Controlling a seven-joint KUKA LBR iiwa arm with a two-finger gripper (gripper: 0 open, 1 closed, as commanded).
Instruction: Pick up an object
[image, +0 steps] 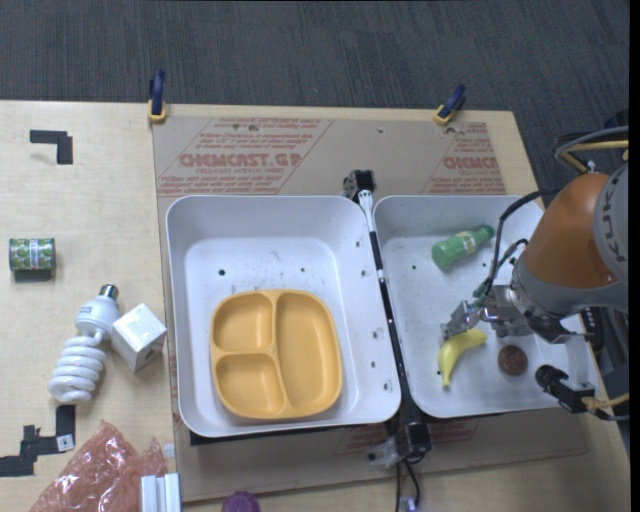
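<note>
In the right bin (420, 385) lie a yellow banana (455, 353), a green bottle (462, 246) on its side at the back, and a small brown round object (513, 360) near the right wall. My gripper (466, 319) hangs low over the bin, just above the banana's upper end and left of the brown object. The grey arm with its orange band (575, 235) covers the bin's right side. Nothing is visibly held.
The left bin (190, 300) holds a yellow divided plate (275, 352). Left of the bins, on the bench, are a spiral light bulb (80, 350), a white cube (140, 336), a green can (32, 255) and a pink mesh bag (100, 470).
</note>
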